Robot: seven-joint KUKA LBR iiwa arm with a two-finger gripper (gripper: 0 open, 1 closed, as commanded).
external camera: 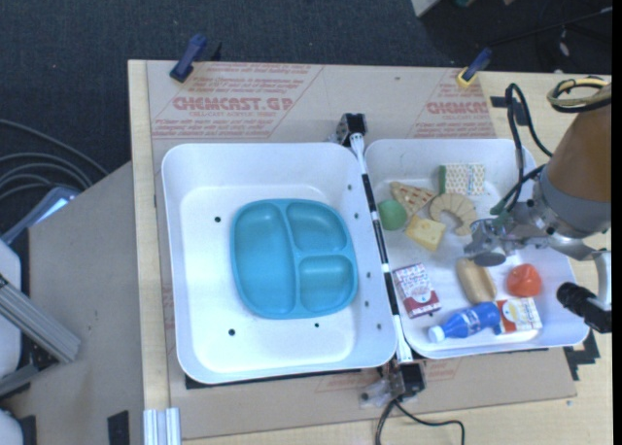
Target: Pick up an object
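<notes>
In the camera view, the surface point(292, 93) carries two shallow white bins side by side: the left bin point(194, 239) holds a blue divided plate point(293, 256) at its centre, and the right bin point(559, 331) is crowded with small things. The arm point(583, 176) comes in from three o'clock, its orange band above a grey wrist, and its pincer point(489, 239) hangs low over the middle of the right bin; whether it is spread or pressed together cannot be told, since the metal parts blur into one another, and nothing can be made out between them. Just below the pincer, toward six o'clock, lies a tan bread roll point(476, 281), and beside that at three o'clock sits a red tomato point(525, 280). At the bin's six o'clock edge a blue bottle point(466, 323) lies on its side, touching a small red-and-white packet point(523, 315). A red carton point(417, 290) rests near the bin's nine o'clock wall. Toward eleven o'clock are a green ball point(392, 213), a yellow cheese wedge point(425, 232), a waffle-patterned piece point(412, 197) and a curved croissant point(453, 207), close together. A pale patterned box point(465, 179) sits at twelve o'clock.
</notes>
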